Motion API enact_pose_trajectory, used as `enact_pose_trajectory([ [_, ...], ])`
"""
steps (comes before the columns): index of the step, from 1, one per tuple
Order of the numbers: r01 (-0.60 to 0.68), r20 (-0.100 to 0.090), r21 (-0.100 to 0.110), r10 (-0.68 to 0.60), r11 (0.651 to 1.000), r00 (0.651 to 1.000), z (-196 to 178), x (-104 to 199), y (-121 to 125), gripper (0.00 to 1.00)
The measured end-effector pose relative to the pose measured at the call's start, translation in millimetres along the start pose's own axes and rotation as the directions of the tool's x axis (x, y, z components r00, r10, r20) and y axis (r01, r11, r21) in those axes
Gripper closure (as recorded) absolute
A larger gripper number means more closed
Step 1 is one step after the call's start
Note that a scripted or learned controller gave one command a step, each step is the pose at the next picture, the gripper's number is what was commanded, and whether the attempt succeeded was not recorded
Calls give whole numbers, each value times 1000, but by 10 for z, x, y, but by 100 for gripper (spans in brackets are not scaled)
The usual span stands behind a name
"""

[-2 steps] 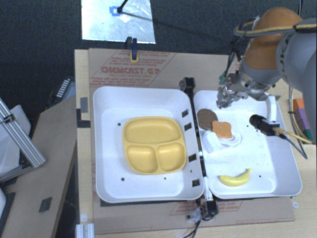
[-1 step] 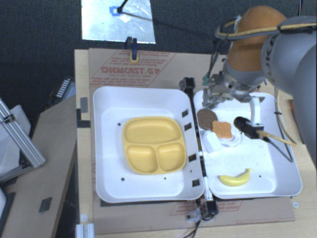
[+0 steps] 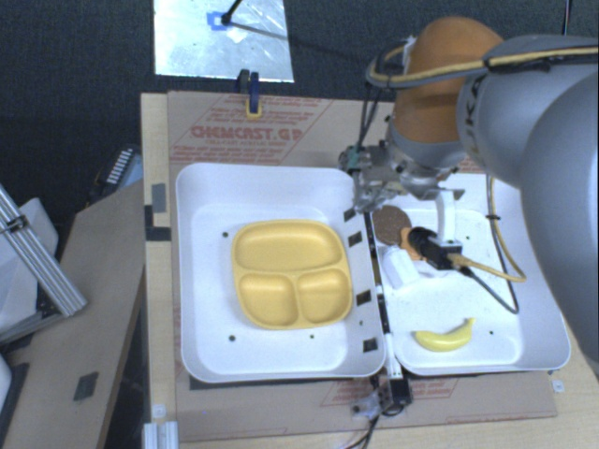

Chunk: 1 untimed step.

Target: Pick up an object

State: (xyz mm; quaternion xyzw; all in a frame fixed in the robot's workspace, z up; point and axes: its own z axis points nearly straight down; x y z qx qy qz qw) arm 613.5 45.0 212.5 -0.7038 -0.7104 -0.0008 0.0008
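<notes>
Far left, off the bench: a slanted aluminium rail (image 3: 42,260) over a cardboard flap.

Left bin (image 3: 201,251): holds a yellow three-compartment plate (image 3: 290,274), flat and roughly central, apart from all four walls. Bare white floor all round it, widest along the left wall and the front.

Behind the bins: a brown cardboard sheet (image 3: 299,124) printed in red, readable as "CHEMCAST GP"; the smaller print beneath is too blurred to read. Clipped at its rear edge by a blue-and-yellow clamp (image 3: 251,96); beyond that, a shiny foil-like sheet (image 3: 225,26) with a scrap of blue tape.

Along the seam between the bins: a row of small black tabs (image 3: 360,269).

Right bin (image 3: 524,330): gripper (image 3: 374,195) at the rear left corner, close to the seam wall; cannot tell whether the claw is open or closed. Just in front of it, a brown disc (image 3: 391,221). Nearer the front, beside the seam wall, a small white block (image 3: 401,267). Well apart from both, near the front wall, a banana (image 3: 445,337) lying flat with open floor behind and to its right. Rear right of this bin hidden under the grey arm.
</notes>
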Motion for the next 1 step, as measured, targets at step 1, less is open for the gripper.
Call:
enact_pose_trajectory([
  [1, 1, -1, 1, -1, 1000, 1000, 38, 585, -179, 100],
])
